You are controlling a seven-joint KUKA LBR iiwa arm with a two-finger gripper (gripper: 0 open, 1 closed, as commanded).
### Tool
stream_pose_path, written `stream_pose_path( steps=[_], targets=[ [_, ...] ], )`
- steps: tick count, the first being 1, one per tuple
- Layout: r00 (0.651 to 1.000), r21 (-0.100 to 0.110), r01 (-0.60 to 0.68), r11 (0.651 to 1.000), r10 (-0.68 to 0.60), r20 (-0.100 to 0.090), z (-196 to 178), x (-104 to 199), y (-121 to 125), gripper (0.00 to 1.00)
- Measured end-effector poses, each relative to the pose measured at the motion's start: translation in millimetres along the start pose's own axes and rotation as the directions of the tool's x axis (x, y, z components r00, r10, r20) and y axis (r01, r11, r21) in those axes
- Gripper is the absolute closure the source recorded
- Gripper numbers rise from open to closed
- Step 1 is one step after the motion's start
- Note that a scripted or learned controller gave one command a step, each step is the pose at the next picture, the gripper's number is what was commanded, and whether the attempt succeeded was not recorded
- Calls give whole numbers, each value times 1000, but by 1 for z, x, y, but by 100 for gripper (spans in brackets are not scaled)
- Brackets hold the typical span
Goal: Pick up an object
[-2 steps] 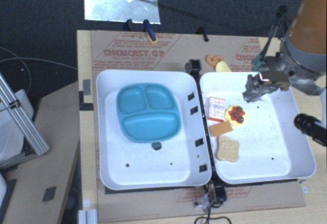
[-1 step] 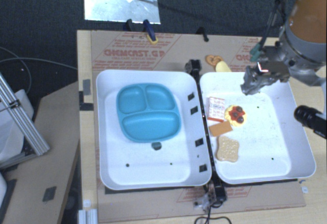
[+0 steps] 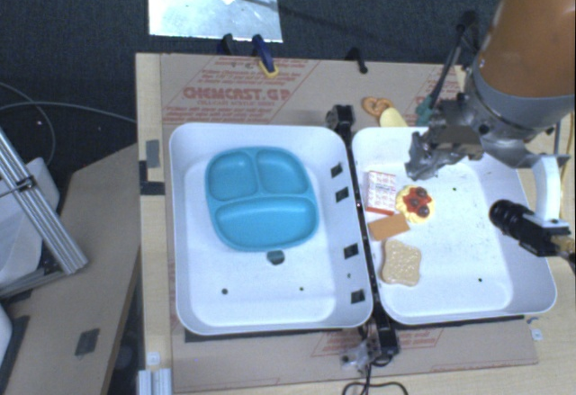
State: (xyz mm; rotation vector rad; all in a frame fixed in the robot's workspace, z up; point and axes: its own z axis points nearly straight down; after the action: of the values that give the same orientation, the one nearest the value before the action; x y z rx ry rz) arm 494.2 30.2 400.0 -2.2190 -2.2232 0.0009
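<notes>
Nearest the camera in the right bin (image 3: 531, 294) lies a bread slice (image 3: 401, 264), with an orange cracker (image 3: 389, 227) touching it at its 12 o'clock. Just past those sit a round tart (image 3: 415, 202) with red topping and, at its 9 o'clock, a white packet (image 3: 381, 190) with red print. All four crowd along the bin's left wall, touching or nearly so.

The gripper (image 3: 419, 170) hangs just beyond the tart, at about its 12 o'clock, and nothing is seen between its fingers; whether they are spread or closed I cannot tell.

Judged from here, the main risk is the crowding: a descent onto the tart or packet could land a finger on a neighbour, shoving the pile instead of gripping one piece. The packet, cracker and bread lie flat, so fingers may skid over them and close on nothing. The divider wall close at 9 o'clock leaves little room on that side.

Farther off, the left bin (image 3: 189, 204) holds a blue tray (image 3: 261, 197), well apart. Beyond the bins, a pretzel (image 3: 375, 104) rests on the cardboard.
</notes>
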Motion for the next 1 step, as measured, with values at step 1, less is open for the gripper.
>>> stream_pose_path(
  steps=[1],
  targets=[
    [1000, -3, 1, 1000, -1, 0, 14, 2, -7, 100]
  ],
)
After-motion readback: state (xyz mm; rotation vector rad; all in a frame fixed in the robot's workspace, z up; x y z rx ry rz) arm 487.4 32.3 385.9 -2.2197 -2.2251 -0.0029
